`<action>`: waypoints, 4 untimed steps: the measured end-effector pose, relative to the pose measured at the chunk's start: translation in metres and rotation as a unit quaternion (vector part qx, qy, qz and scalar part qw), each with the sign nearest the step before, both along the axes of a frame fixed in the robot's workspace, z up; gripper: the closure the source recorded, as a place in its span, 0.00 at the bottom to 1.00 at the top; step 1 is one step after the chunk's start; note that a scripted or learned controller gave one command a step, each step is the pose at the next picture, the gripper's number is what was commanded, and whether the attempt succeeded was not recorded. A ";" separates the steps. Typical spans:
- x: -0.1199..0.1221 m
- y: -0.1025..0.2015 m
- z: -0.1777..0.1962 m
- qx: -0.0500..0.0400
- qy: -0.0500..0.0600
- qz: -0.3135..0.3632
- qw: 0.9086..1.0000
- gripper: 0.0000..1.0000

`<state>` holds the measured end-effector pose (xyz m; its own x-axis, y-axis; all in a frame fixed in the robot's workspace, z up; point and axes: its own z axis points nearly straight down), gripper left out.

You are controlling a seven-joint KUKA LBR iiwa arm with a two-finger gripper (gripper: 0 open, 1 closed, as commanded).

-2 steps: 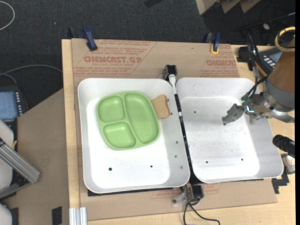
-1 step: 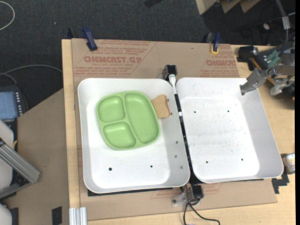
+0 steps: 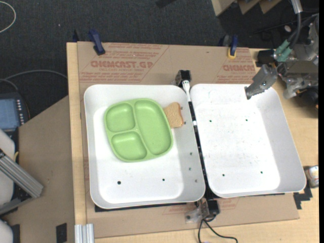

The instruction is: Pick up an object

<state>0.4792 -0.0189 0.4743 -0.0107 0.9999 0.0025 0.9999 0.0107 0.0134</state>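
The job has hardly begun — the gripper (image 3: 254, 89) hangs over the right bin's (image 3: 283, 151) top corner holding nothing, though whether it's spread or pinched I can't tell — far from the green plate (image 3: 137, 130) and cracker (image 3: 174, 115) in the left bin (image 3: 136, 184).

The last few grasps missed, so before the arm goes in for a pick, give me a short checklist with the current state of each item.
1. Something to pick lies in a bin: ok, a green divided plate and a tan cracker-like piece lie in the left bin.
2. Tan piece free of the plate: not ok, it touches the plate's rim.
3. Gripper above a target: not ok, it hangs over the right bin, far corner.
4. Gripper carrying nothing: ok.
5. Fingers open: cannot tell.
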 end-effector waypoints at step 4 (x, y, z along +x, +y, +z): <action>0.000 0.112 0.006 -0.001 0.005 -0.004 1.000 1.00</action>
